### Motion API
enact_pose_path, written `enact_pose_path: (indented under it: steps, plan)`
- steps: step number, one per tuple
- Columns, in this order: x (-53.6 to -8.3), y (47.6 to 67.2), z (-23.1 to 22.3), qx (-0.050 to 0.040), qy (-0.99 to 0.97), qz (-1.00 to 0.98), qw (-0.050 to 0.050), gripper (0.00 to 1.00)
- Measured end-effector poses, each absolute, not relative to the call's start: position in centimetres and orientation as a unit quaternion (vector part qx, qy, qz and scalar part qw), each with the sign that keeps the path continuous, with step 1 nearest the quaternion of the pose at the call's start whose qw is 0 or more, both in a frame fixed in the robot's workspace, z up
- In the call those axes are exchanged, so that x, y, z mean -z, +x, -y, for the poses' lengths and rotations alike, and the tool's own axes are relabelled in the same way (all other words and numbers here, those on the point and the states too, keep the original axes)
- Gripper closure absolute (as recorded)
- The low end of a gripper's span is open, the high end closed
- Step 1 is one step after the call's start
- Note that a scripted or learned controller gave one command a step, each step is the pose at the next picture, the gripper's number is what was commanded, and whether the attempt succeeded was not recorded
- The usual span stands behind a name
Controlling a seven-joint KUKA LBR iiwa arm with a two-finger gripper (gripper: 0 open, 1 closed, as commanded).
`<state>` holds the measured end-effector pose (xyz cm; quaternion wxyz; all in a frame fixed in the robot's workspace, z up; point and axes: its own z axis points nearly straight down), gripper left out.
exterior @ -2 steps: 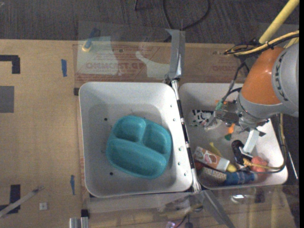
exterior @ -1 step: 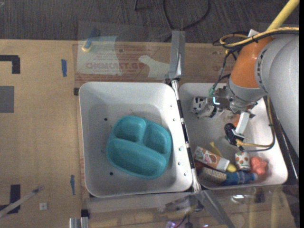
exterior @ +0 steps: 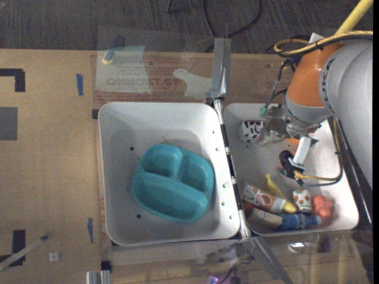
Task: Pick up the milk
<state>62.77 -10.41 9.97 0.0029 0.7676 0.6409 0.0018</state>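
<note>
The milk (exterior: 249,131) is a small white carton with black cow patches, lying near the back left corner of the right bin (exterior: 349,212). My gripper (exterior: 269,134) hangs low in that bin, right against the carton's right side, under the orange band of the wrist. The gripper's body covers the carton's right end, and I cannot make out whether the carton is between the fingers.
A teal divided plate (exterior: 173,182) lies in the left bin (exterior: 118,129). Along the right bin's front sit a sauce bottle (exterior: 266,200), a banana (exterior: 273,186), a blue bottle (exterior: 296,222), a small cup (exterior: 302,199) and an orange toy (exterior: 323,206). A black cable (exterior: 288,162) hangs off the wrist.
</note>
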Motion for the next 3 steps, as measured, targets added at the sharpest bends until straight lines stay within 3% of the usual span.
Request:
enact_pose_path:
  steps: [1,2,3]
  plan:
    - [-11.8,63.7,10.8,-0.0001,0.754,-0.657,0.001,1.0]
    - [-11.8,63.7,10.7,0.0002,0.754,-0.657,0.001,0.0]
    - [-9.0,65.6,11.6,0.02,0.725,-0.688,-0.025,0.0]
